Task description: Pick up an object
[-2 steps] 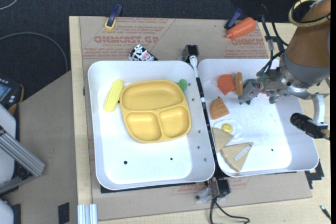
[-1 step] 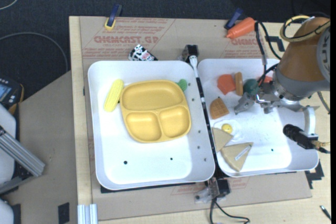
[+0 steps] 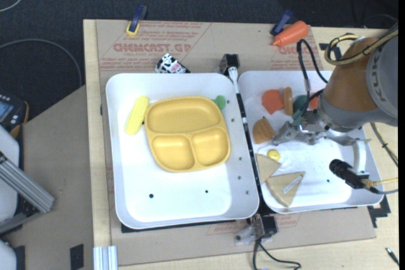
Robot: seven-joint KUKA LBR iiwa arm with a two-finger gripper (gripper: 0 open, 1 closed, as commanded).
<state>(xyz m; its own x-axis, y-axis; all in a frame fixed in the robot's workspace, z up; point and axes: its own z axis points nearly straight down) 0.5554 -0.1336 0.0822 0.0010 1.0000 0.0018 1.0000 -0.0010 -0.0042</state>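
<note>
Objects lie in the right bin (image 3: 373, 196) on the counter (image 3: 101, 47): a brown piece (image 3: 262, 131) just left of the claw (image 3: 297, 131), a red piece (image 3: 273, 100) and a tan slice (image 3: 288, 100) above it, a small yellow bit (image 3: 273, 154) below it, and tan wedges (image 3: 283, 185) nearer the front rim. The claw sits low over this bin's middle, but whether it is wide, narrow or holding anything I cannot tell. The left bin (image 3: 177, 205) holds a yellow tray (image 3: 186, 133) with a corn cob (image 3: 136, 114) touching its left side and a green bit (image 3: 219, 101) at its upper right corner.
</note>
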